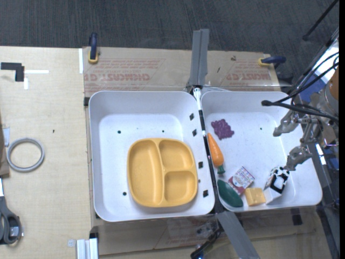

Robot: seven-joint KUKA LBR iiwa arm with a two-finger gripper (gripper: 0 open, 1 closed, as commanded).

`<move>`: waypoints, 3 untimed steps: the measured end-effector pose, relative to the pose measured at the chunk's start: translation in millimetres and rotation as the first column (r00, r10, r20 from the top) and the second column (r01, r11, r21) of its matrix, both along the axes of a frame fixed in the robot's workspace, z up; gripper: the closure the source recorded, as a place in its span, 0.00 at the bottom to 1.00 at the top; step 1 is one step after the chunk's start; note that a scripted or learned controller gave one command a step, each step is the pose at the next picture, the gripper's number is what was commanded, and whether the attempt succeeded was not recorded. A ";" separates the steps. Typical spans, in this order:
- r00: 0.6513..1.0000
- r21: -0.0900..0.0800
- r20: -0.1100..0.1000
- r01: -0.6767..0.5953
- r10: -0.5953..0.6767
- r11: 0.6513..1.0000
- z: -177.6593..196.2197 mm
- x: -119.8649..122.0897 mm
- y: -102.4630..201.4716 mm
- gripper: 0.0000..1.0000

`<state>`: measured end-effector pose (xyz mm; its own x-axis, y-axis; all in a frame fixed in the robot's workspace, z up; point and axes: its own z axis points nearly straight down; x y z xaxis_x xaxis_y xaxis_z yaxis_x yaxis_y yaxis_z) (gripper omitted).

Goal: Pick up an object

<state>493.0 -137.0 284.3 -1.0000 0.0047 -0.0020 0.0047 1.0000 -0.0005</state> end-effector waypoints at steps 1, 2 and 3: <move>0.979 0.000 0.013 0.203 -0.203 0.979 -172.8 -3.0 -43.9 0.00; 0.943 0.001 0.001 0.333 -0.333 0.943 -192.2 36.0 -37.5 0.00; 0.865 0.001 0.001 0.501 -0.501 0.865 -191.9 -14.0 -57.4 0.00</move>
<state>479.0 -194.4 92.3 -0.8628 0.5055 -0.0034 0.5055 0.8628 0.0008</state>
